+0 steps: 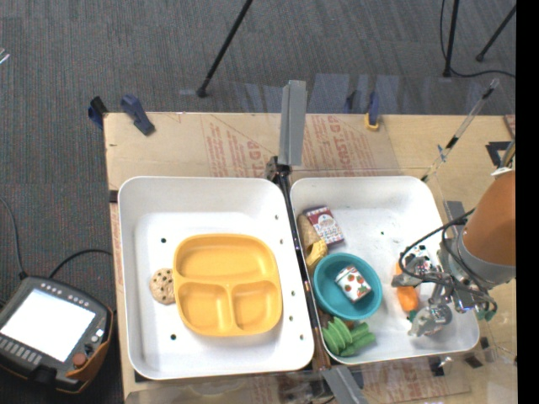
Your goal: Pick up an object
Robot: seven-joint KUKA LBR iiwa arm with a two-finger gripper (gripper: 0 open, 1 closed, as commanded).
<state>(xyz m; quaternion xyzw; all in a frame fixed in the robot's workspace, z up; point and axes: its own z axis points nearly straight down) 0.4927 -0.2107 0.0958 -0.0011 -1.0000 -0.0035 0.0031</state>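
Claw (434, 316) low at right, by an orange thing (407, 298) that's part hidden; can't tell its grip. Brown tabletop (202, 146), grey carpet (126, 40).

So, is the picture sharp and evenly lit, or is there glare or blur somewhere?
Camera view: light is even and soft, with faint shadows under the yellow tray; mild glare on the left bin rim; the gripper looks slightly blurred, so its small parts are unclear.

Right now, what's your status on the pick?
Gripper low in right bin, near its right wall. Orange object lies beside it, not seen gripped. Teal bowl with a small cup sits left of it.
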